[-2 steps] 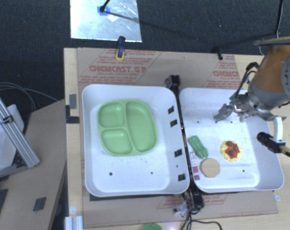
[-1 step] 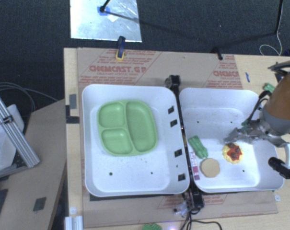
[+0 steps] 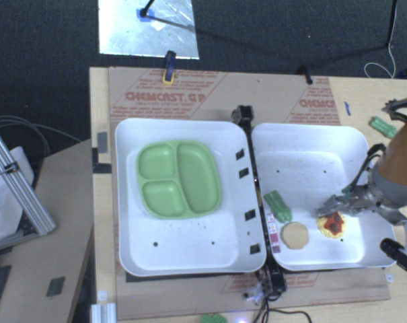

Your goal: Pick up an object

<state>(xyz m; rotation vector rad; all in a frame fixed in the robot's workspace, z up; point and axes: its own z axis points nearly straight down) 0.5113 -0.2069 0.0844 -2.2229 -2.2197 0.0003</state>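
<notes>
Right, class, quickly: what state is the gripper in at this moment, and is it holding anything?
Gripper: right over the red and yellow object in the right bin; open or shut cannot be told, and no hold on it is visible.

This is a robotics lab test station. A flat brown cardboard sheet printed with red lettering [image 3: 164,96] covers the wooden bench [image 3: 364,89], dark carpet [image 3: 42,39] lies beneath, thin black cables [image 3: 270,46] trail across it, and a slanted aluminium frame rail [image 3: 18,187] stands at the left.
</notes>
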